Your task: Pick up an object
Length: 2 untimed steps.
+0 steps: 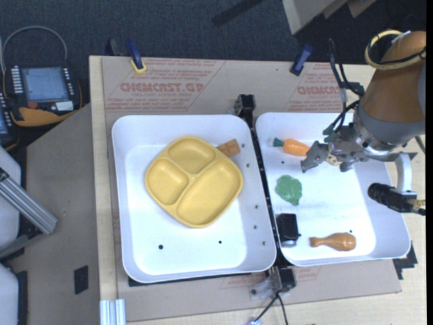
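In the right bin (pixel 379 246) lie an orange carrot (pixel 295 147) at the far left, a green broccoli piece (pixel 289 189) in the middle left, a black block (pixel 287 226) near the front left, and a brown drumstick (pixel 334 241) near the front. My gripper (pixel 329 156) hovers over the bin's far half, just right of the carrot, its fingers spread open with nothing between them. The grey arm with its orange band (pixel 396 56) comes in from the right.
The left bin (pixel 135 235) holds a yellow divided plate (pixel 194 180) and a small brown block (pixel 229 147) at the plate's far right edge. A black clamp (pixel 245 104) sits between the bins at the back. A pendant (pixel 42 90) lies off the bench, left.
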Available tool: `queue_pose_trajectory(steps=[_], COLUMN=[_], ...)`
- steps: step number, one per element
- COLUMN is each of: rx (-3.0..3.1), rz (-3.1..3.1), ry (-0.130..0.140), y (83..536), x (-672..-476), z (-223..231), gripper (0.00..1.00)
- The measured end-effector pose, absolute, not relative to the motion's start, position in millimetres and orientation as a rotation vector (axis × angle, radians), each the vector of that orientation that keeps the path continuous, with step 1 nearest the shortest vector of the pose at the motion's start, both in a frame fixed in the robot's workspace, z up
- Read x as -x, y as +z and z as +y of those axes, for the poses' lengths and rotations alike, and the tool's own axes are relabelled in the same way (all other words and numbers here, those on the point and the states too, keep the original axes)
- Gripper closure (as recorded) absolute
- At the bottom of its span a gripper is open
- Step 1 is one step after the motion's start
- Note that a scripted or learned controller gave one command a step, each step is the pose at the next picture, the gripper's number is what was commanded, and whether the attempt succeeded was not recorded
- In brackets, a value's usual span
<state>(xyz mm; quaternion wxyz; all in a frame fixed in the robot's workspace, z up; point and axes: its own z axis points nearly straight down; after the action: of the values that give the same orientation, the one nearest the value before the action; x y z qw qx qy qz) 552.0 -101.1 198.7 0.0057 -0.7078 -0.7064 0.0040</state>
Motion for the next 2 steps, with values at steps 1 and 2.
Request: queue_pose_trajectory(steps=[1,2], rx=[2.22,2.216], rz=[-2.221,-2.218], ry=[0.0,0.006], y=[205.0,154.8], x=[-554.9,-562.4], z=[-101.1,-95.7], gripper=[0.0,0.0])
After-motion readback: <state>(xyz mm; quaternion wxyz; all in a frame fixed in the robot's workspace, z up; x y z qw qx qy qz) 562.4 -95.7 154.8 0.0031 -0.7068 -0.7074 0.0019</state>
